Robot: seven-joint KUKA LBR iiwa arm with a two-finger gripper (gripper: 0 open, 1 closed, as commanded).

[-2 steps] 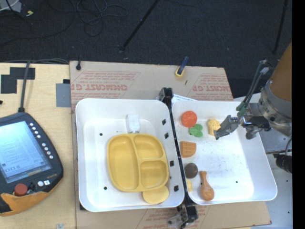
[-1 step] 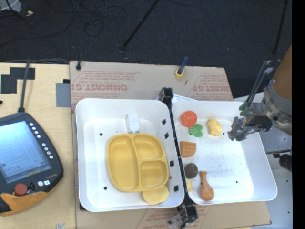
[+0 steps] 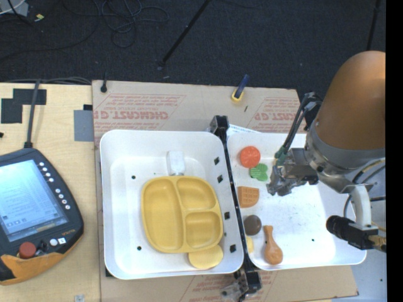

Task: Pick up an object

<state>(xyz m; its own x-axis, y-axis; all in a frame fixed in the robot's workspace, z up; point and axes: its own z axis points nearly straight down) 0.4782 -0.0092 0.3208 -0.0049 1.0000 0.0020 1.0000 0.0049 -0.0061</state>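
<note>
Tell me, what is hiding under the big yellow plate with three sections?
A pale yellow round piece pokes out from under the yellow sectioned plastic plate's near edge, in the left white bin. How much more lies underneath is covered.

Grey arm (image 3: 343, 150) reaching in from the right, orange band bulking large above the wrist, wrist angled down and leftward, dark tool (image 3: 278, 185) low at the arm's left end, cables running along the wrist, fingers too dark to read
</note>
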